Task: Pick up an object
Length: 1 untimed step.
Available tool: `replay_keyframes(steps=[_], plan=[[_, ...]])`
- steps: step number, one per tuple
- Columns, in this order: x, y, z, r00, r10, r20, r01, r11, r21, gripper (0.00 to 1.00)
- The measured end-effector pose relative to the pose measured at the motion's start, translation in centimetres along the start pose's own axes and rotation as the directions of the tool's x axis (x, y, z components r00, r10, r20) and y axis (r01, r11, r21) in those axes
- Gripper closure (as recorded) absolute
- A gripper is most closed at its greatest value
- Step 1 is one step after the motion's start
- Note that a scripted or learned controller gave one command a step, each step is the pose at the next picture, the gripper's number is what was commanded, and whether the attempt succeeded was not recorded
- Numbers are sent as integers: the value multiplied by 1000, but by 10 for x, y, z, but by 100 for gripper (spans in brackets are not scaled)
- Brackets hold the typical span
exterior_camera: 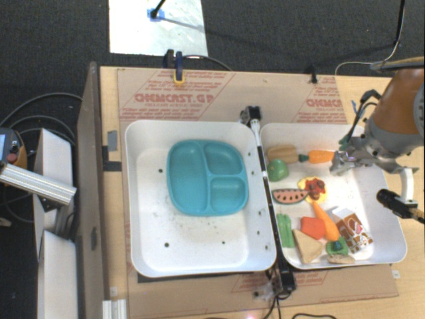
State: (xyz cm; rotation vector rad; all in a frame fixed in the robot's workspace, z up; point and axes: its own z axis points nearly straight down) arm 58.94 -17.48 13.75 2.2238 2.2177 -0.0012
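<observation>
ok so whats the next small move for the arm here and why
Probably lower the gripper toward the orange carrot piece just beside it. The gripper sits over the right bin with nothing visibly held, and that piece lies apart from the crowded toys nearer the front.

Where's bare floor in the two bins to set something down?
Left bin: a wide bare strip runs around the teal divided plate, broadest below it and to its left. Right bin: crowded. Toy food fills the left and lower parts, from the watermelon slice to the carrot; the only bare patch lies under the gripper, toward the right wall.
</observation>
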Motion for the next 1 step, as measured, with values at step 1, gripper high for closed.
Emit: replay_keyframes(steps=[1], plan=[[2,2,1,1000,-4,0,4,1000,-2,0]])
